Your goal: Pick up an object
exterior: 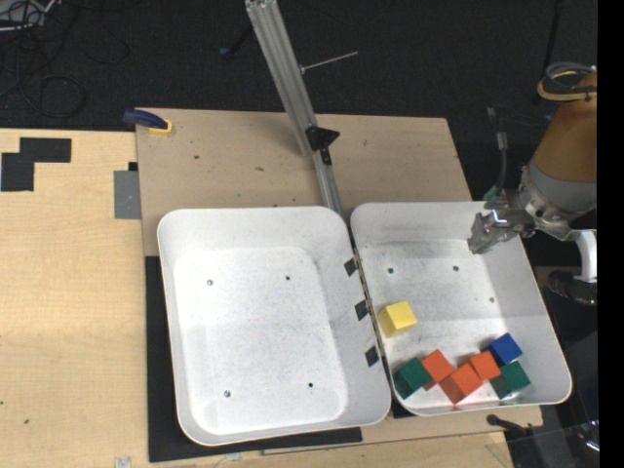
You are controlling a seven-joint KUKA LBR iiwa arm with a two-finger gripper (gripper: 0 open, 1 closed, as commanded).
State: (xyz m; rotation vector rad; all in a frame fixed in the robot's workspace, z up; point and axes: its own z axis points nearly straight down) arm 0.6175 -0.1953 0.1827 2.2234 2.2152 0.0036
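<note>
Green block, near corner: a dark green block lies at the front rim of the right bin, well below and left of the end effector.
Orange blocks: two orange blocks sit just right of that green one, touching each other, far below the end effector.
Second green block: another green block rests against the right-hand orange one, almost straight below the end effector (close to the bin's front right corner).
Blue block: a blue block stands just behind that second green block, below and slightly right of the end effector.
Yellow block: a yellow block lies apart from the cluster, near the bin's left wall, below and left of the end effector.
Left bin: the left bin lies well to the left of the end effector, side by side with the right bin.
End effector: it hangs over the back right part of the right bin, near the rim, with nothing seen between its fingers (open or closed, I cannot tell).
Arm: the grey arm with its orange band rises to the right of and behind the end effector.
Worktop: the wooden worktop stretches behind and left of the end effector.
Metal rail: a slanted metal rail rises beyond the bins, up and left of the end effector.
</note>
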